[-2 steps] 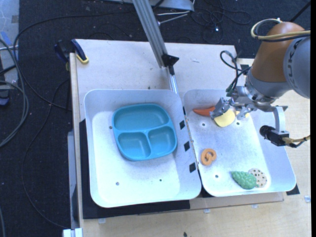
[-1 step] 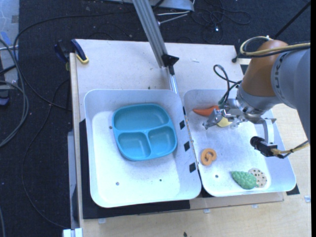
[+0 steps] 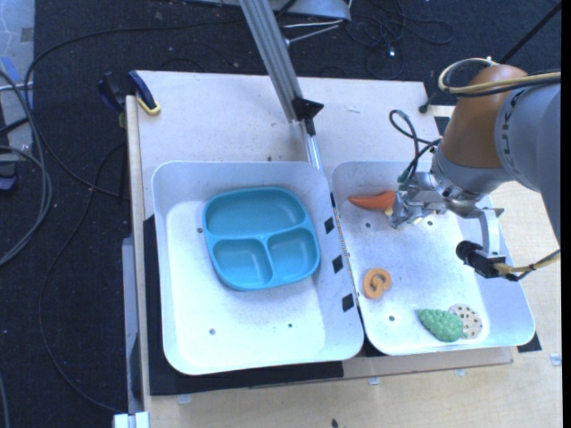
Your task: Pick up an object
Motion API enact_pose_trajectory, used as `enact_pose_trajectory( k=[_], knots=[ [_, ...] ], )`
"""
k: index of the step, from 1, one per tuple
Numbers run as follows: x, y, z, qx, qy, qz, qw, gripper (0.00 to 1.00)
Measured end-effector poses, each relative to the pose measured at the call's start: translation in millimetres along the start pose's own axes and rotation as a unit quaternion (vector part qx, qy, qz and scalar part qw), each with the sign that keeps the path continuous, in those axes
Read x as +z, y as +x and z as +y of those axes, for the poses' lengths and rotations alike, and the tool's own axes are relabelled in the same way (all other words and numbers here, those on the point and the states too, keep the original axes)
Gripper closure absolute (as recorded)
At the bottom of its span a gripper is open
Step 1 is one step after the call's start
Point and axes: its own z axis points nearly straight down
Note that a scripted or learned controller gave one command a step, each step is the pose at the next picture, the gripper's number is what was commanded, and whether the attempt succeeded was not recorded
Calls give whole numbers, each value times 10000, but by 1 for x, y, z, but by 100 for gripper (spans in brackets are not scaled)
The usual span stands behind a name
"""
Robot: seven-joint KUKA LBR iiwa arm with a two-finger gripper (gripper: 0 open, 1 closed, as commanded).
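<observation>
Reaching in from the right, the grey arm is putting its jaws (image 3: 403, 212) low in the right bin (image 3: 500, 328), right at the fat end of an orange carrot (image 3: 370, 201). How wide the jaws are standing cannot be told. The carrot is lying near the bin's far edge. A ring-shaped pretzel (image 3: 376, 283), a bumpy green toy (image 3: 442, 324) and a round spotted cookie (image 3: 466, 320) are sitting nearer the front, with bare white floor between. A smooth blue tray (image 3: 261, 237) with three hollows is lying in the left bin (image 3: 178, 328).

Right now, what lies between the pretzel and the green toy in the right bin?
Bare white bin floor; nothing sits between the pretzel and the green toy in the camera view.
</observation>
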Motion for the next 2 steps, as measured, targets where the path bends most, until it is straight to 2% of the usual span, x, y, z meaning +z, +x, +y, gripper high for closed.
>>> enact_pose_trajectory(
  k=[1,2],
  knots=[
    [-63,3,5,-15,-27,-2,10000,100],
    [-89,3,6,-12,-11,1,10000,100]
  ],
)
